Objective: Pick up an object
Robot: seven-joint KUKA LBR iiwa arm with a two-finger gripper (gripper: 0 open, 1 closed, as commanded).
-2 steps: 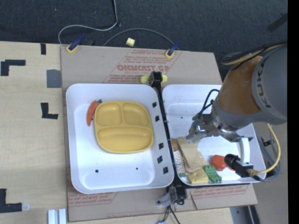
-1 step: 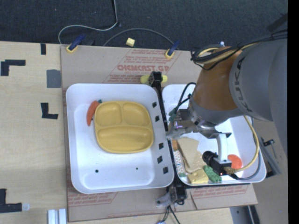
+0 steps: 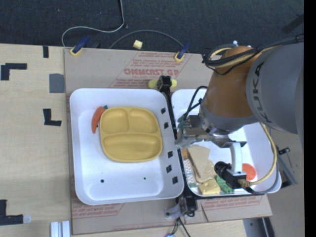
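Observation:
My gripper [image 3: 183,134] is low in the right bin [image 3: 190,98], close to that bin's left wall. Just below it lies a tan toast slice [image 3: 200,163]. A yellow block [image 3: 209,186] and a small green thing [image 3: 225,185] rest near the bin's front edge. Toward the front right lies a red-orange piece [image 3: 248,171]. I see nothing held in the gripper. The arm's orange band and grey body cover much of the right bin.
The left bin [image 3: 84,132] holds a yellow divided plate [image 3: 131,134] and an orange carrot [image 3: 97,119] to the plate's left. A black divider with clips runs between the bins. Cables and clamps lie beyond the bins' far edge.

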